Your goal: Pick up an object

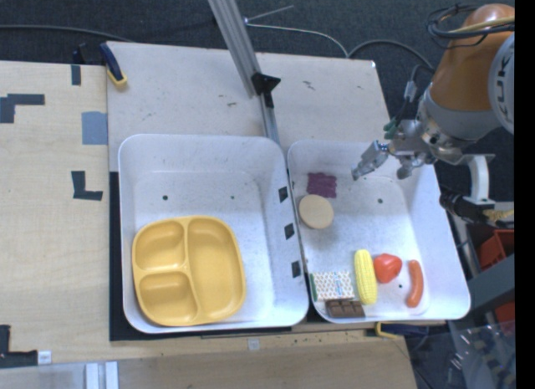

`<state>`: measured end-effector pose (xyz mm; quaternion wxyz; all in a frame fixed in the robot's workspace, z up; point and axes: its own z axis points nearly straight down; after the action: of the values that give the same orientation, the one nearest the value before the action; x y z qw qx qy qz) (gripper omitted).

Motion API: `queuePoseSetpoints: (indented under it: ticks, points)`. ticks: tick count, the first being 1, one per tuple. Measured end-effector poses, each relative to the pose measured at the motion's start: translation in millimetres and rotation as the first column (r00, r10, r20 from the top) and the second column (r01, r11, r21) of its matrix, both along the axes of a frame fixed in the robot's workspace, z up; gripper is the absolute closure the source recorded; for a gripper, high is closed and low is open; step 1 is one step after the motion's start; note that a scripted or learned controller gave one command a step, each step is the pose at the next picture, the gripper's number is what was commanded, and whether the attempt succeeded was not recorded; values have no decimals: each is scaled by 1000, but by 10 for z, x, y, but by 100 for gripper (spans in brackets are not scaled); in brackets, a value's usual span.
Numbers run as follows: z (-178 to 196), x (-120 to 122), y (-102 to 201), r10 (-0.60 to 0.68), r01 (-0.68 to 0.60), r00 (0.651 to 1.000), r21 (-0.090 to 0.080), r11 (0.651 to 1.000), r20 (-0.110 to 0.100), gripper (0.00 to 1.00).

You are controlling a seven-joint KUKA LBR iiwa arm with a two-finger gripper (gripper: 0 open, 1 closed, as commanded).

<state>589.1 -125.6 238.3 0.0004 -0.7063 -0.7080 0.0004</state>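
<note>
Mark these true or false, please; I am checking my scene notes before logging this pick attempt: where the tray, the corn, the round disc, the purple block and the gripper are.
1. The yellow tray lies in the left bin. True.
2. The corn lies in the left bin. False: it lies in the right bin, beside the tomato.
3. The gripper is above the right bin's far end. True.
4. The round tan disc sits on the yellow tray. False: it rests on the right bin's floor, next to the purple block.
5. The gripper holds the purple block. False: the block lies on the bin floor, apart from the gripper.
</note>
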Motion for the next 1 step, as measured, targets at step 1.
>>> queuePoseSetpoints:
  ticks: [1]
  points:
    - [380,-620,764,5,-5,1000,3,1000,1,0]
